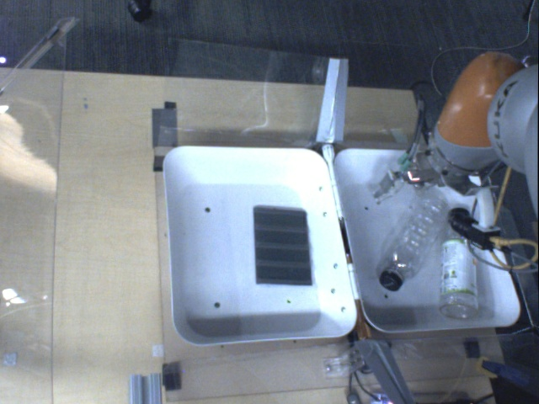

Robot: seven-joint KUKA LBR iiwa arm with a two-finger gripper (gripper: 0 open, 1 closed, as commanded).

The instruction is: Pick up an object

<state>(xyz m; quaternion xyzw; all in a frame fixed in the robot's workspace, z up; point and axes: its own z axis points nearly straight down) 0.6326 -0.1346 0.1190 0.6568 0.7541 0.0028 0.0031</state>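
The clear plastic bottle with a black cap (410,244) lies untouched in the right shallow white bin (370,305) beside a labelled clear bottle (457,278), so nothing is lifted yet, while the hand (402,178), its state unreadable, hangs near the bin's far end.

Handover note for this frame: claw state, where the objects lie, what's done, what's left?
Claw: over the upper part of the right white bin, with nothing visibly held; open or shut is unclear.
Objects: clear plastic bottle with a black cap lying diagonally in the right bin; clear bottle with a pale label beside it near the right wall. Dark ribbed rectangular block in the left white bin.
Done: nothing lifted.
Left: grasp and lift one object.
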